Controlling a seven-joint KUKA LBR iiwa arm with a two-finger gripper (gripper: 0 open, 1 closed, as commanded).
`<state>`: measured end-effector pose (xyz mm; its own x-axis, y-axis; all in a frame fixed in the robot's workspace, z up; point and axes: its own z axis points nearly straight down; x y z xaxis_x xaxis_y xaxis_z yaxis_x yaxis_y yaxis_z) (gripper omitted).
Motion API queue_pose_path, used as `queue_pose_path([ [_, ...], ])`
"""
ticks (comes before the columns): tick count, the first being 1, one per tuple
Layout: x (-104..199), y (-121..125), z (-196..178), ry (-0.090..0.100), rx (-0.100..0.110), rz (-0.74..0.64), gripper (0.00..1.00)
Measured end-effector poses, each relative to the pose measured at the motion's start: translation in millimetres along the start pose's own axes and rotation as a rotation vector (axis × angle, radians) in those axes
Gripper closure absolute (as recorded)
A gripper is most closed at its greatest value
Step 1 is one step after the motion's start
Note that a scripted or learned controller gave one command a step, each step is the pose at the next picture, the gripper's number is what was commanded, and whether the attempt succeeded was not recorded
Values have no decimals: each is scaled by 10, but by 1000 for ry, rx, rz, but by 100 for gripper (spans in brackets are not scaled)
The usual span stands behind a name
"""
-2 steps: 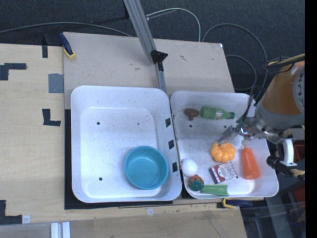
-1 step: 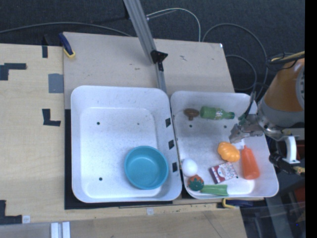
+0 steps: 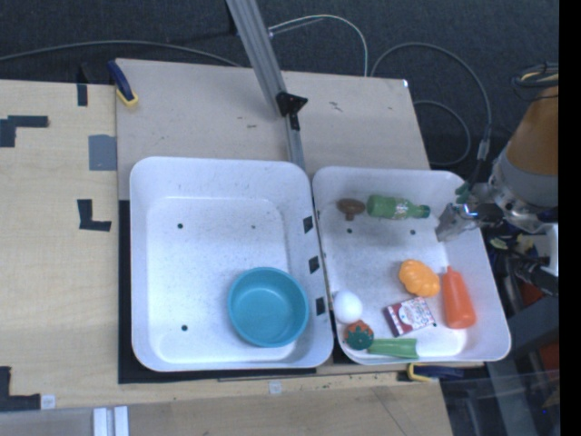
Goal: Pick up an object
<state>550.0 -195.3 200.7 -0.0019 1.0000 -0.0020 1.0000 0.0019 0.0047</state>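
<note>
On the bench, the left bin point(image 3: 154, 198) carries a blue bowl point(image 3: 267, 306) near its front right corner. It looks like light, stiff plastic, but it is wide and smooth; I would have to pinch its rim, and that seems likely to slip.

The right bin point(image 3: 390, 178) carries the small things. A white egg point(image 3: 348, 306) lies by the left wall, round and probably slick. In front of it sit a teal-and-orange toy point(image 3: 359, 336) and a green stick point(image 3: 392, 348). Towards the back lie a brown piece point(image 3: 350, 208) and a green bottle point(image 3: 397, 209) on its side. Then come a red-and-white packet point(image 3: 410, 317), an orange lump point(image 3: 419, 278) and an orange-red tube point(image 3: 457, 300).

I judge the bottle best: light, stiff, narrow enough to take across its middle, well apart from its neighbours.

My gripper point(image 3: 453, 222) hangs over the right bin's right rim, near the bottle's cap; I cannot tell whether it is spread or closed, and it holds nothing that I can see.
</note>
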Motion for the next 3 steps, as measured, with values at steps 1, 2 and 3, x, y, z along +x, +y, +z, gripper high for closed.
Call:
queue_pose_path([
  [1, 14, 63, -439, 0, 1, 0, 100],
  [2, 17, 72, -683, 1, 3, 0, 100],
  [3, 458, 66, -561, 3, 7, -3, 100],
])
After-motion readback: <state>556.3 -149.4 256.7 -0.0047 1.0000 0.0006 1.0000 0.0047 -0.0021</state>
